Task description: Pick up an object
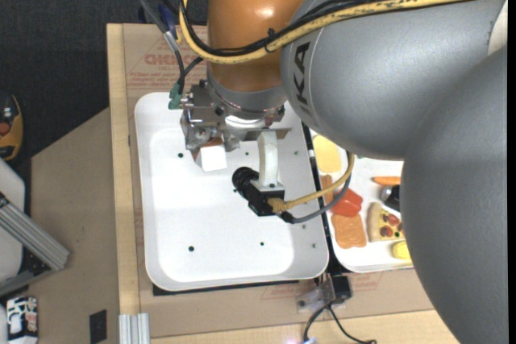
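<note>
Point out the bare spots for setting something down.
In the left bin, the front half between the pincer and the near rim is bare, as is its left strip. The right bin is crowded with coloured items.

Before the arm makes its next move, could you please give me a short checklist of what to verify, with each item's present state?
1. Two-finger gripper is over the left shallow white bin: ok.
2. Small white cube lies right at the gripper's tip: ok.
3. Cube is actually gripped: cannot tell.
4. Cube is lifted off the bin floor: cannot tell.
5. Flat orange piece and its neighbours lie in the right shallow white bin, apart from the gripper: ok.
</note>
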### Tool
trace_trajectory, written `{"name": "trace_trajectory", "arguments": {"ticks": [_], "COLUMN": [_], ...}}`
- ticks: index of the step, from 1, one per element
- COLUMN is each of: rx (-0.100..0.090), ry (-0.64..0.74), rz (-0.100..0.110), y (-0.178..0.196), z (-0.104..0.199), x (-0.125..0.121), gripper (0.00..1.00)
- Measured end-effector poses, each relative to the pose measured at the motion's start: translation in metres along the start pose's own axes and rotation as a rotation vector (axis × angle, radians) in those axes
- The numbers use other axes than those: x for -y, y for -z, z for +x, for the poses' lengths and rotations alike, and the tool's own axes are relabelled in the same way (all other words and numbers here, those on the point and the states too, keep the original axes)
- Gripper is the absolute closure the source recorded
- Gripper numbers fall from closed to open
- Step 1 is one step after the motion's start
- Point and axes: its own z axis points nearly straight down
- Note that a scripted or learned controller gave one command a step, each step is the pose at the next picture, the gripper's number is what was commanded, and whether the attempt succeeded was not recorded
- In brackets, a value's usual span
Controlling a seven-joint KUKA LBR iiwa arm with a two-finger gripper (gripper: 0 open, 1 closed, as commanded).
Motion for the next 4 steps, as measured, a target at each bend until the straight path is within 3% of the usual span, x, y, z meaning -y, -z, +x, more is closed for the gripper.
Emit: {"name": "trace_trajectory", "arguments": {"ticks": [1,2,3,4], "rx": [-0.004,0.004,0.01,0.004], "ry": [-0.009,-0.01,-0.014,-0.011], "rz": [-0.018,-0.003,0.011,-0.002], "y": [0.212,0.212,0.103,0.12], "z": [-0.007,-0.006,-0.007,-0.007], "x": [0.032,0.032,0.031,0.03], "gripper": [1.0,1.0,1.0,1.0]}}
